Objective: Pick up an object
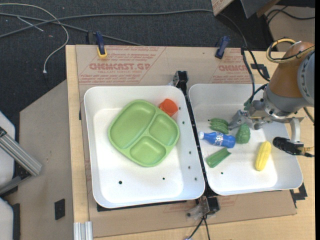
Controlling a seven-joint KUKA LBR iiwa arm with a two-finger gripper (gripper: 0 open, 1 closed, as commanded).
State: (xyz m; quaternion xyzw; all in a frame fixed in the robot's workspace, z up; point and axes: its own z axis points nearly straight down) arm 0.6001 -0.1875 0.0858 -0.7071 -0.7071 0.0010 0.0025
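In the right bin (250, 181) lie a blue bottle (219, 139) with a white and red end, a yellow corn cob (262, 155), a flat green piece (218, 157), a dark green leafy piece (218, 124) and a dark green lumpy toy (243, 134). My gripper (241, 121) reaches in from the right and hangs low over the bin's middle, just above the lumpy toy and beside the leafy piece. No object can be seen lifted off the bin floor.
The left bin (100, 184) bears a light green divided plate (144, 132), with an orange toy (169, 106) at its far right corner. A black ridge (192, 134) separates the bins. Clamps and cables sit at the bench's far edge.
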